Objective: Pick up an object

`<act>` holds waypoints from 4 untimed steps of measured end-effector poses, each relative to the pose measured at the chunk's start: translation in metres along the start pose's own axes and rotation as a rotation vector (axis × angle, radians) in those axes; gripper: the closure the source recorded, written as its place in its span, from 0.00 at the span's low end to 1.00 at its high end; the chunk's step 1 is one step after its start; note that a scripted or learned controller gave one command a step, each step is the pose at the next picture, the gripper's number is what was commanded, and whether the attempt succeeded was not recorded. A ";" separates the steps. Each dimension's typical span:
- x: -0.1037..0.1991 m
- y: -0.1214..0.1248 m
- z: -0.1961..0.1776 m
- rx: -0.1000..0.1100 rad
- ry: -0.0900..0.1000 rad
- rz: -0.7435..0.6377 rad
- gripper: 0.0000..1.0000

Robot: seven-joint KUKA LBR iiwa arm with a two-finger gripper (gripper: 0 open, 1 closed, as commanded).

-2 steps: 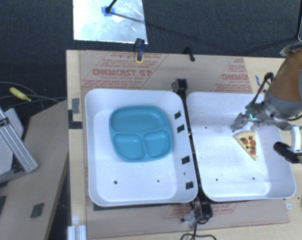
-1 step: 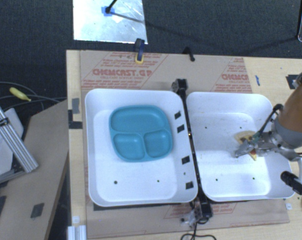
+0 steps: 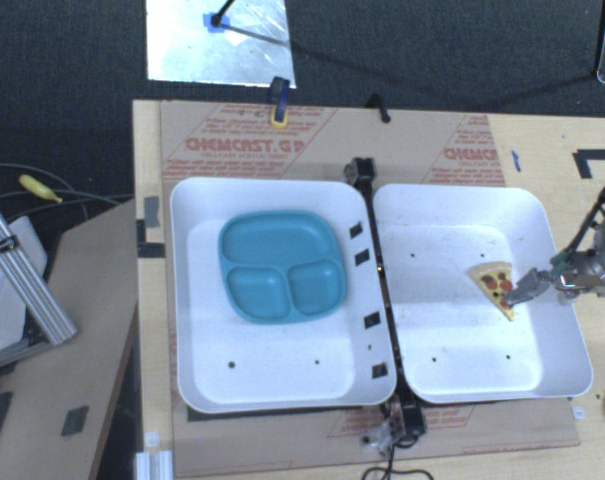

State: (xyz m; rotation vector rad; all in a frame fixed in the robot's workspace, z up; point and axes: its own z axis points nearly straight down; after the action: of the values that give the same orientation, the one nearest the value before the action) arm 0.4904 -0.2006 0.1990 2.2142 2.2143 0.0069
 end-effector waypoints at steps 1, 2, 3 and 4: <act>0.102 0.066 0.021 0.004 0.007 -0.015 0.00; 0.204 0.100 -0.002 0.004 0.009 -0.016 0.00; 0.208 0.100 -0.023 0.006 0.005 -0.006 0.00; 0.222 0.100 -0.022 0.008 0.005 -0.006 0.00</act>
State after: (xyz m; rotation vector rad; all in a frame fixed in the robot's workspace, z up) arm 0.5901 0.0211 0.2216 2.2141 2.2266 0.0033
